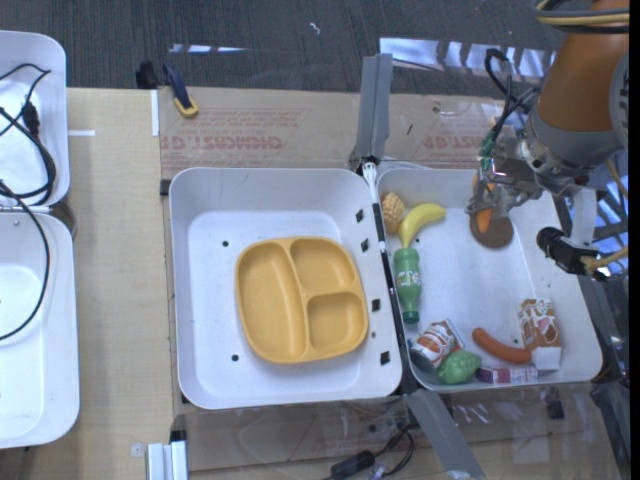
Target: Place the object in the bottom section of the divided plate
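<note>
Brown round object (492, 230), a flat disc-like thing, lies in the upper part of the right bin (455, 258), close to its far wall, and the gripper (488, 200) is directly over it, so near that its lower end seems to touch the top of the object; whether the fingers are closed on it or how far they are open I cannot tell. In the same bin, along the left wall, there are a small corn cob (393, 207), a banana (421, 219) and a green bottle (407, 282) lying lengthwise. Near the bottom edge lie a red and white can (435, 343), a green vegetable (459, 368), a sausage (501, 346), a small carton (538, 321) and a flat purple and white packet (512, 373). The left bin (200, 268) holds the yellow divided plate (300, 297), which has one long section on the left and two smaller ones on the right. Both bins stand on the wooden surface (110, 168), well apart from the white tubs (30, 298) at the left.
</note>
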Action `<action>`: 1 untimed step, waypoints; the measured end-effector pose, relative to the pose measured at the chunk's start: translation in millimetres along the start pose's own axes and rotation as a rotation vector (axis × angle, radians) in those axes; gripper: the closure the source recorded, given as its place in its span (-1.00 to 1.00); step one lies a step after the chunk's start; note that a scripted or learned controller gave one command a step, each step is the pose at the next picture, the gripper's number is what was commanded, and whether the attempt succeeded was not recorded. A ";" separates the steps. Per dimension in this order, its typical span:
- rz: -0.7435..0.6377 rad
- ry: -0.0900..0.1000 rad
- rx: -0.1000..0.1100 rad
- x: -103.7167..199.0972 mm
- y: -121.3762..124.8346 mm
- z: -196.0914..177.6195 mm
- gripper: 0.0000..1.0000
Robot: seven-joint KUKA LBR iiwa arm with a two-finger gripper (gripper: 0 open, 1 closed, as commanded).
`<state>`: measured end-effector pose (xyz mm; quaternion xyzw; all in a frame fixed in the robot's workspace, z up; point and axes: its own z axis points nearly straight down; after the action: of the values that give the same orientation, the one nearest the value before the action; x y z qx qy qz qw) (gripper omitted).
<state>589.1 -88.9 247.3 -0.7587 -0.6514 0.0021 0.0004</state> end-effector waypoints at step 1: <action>-0.169 0.000 0.002 91.8 -4.9 40.0 1.00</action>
<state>598.0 2.5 207.0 -0.7011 -0.7130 0.0025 0.0014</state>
